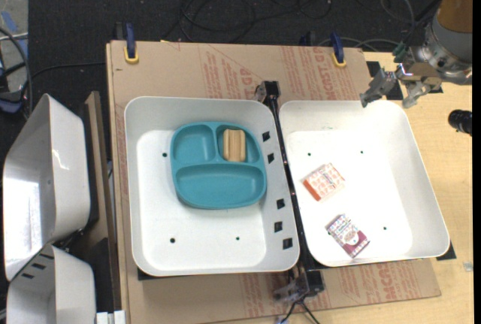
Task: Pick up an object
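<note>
Two small packets lie in the right bin (421, 187): an orange and white one (324, 182) near its middle, and a maroon and white one (347, 234) closer to the front. In the left bin (150, 240) rests a teal divided tray (218, 166) with a tan wooden block (234, 145) in its upper right compartment. My gripper (394, 91) hovers above the right bin's far right corner, well away from the packets. Its fingers are spread and nothing is between them.
Both white bins sit on a cardboard sheet (225, 63) held by blue and yellow clamps (131, 44) at the back. White bins (41, 172) stand off the bench at the left. Cables run across the dark floor behind.
</note>
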Controlling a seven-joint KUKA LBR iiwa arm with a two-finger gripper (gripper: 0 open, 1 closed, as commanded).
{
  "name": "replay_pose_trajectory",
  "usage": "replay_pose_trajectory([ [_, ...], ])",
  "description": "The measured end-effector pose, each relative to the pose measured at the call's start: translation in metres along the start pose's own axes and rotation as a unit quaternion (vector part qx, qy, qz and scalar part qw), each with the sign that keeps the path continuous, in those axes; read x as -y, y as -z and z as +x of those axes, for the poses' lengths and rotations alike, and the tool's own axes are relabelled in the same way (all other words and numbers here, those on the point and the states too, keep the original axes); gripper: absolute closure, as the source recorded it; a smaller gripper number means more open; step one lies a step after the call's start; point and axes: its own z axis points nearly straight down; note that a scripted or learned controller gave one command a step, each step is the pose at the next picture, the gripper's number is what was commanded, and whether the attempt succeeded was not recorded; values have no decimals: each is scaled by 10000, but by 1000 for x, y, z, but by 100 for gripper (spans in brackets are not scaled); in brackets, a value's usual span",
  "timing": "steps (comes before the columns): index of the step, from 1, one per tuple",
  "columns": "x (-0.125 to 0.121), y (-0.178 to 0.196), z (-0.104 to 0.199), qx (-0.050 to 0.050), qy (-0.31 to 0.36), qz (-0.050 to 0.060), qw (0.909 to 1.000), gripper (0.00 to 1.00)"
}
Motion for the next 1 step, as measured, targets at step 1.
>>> replay_pose_trajectory([
  [1, 10, -51, 1, -8, -13, 27, 10000, 0],
])
